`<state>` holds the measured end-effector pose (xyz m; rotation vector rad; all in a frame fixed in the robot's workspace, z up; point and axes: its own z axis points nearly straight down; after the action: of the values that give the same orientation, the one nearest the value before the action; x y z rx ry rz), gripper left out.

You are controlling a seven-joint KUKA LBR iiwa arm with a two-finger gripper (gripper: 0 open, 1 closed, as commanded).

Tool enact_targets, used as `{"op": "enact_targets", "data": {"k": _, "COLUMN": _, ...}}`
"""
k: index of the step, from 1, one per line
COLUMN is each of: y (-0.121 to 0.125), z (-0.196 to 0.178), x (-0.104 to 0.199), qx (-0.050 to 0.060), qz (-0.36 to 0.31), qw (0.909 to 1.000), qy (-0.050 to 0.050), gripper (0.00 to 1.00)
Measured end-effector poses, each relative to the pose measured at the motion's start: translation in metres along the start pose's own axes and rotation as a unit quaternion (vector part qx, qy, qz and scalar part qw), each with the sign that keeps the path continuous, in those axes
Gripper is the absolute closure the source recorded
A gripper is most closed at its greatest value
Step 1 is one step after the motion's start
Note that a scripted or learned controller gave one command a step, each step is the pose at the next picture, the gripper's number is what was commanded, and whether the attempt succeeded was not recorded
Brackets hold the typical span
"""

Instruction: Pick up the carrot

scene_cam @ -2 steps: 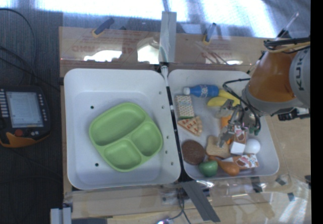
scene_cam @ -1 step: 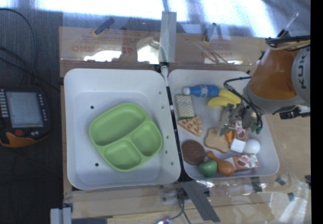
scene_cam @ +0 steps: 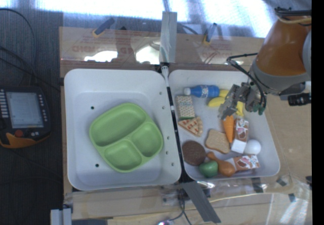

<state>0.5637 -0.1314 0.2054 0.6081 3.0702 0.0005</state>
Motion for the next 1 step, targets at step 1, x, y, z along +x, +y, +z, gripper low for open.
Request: {"op": "enact_targets", "data": {"k": 1, "y": -0.0150, "z": 0.1053, "x": 0.0613, "qx": 0.001, "qz": -0.074, "qw": 0.9972, "qy": 0.007, "gripper": 1.00}}
